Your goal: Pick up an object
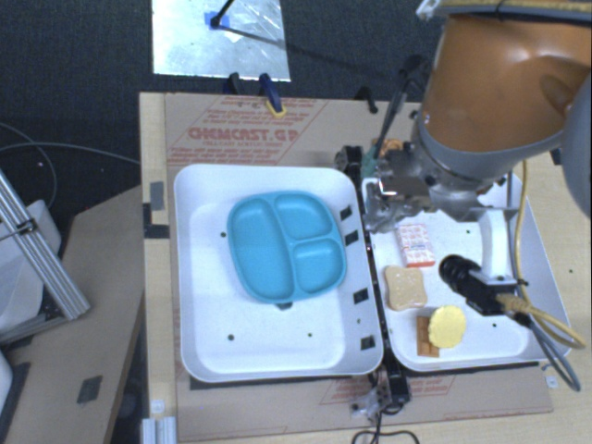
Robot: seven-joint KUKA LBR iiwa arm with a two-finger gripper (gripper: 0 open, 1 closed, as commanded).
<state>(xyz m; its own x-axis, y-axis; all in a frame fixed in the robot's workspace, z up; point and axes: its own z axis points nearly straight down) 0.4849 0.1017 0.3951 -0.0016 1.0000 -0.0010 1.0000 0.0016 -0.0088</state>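
Reaching for a pick. Step in hand, as judged: descent of the pincer [379,202] onto one item.

Landmark: blue divided plate [285,246], lying alone in the left bin [203,340].

Candidate items, all in the right bin [481,345], on the arm's side of the plate:
- red-and-white packet [415,245], level with the plate's middle, nearest the pincer;
- bread slice [405,288], level with the plate's near edge;
- yellow disc [447,326], further from the plate, resting on a brown cracker [425,336].

Advice: take the packet or the bread slice, since both lie flat with bare floor around them. Centre over the item and keep off the wall between the bins. The disc and cracker overlap and would likely shift together.

Arm [504,72]: reaches in over the right bin's far corner, wrist pointing down, pincer low beside the plate's far corner. Whether the pincer is released or clenched cannot be told, and nothing is seen in it.
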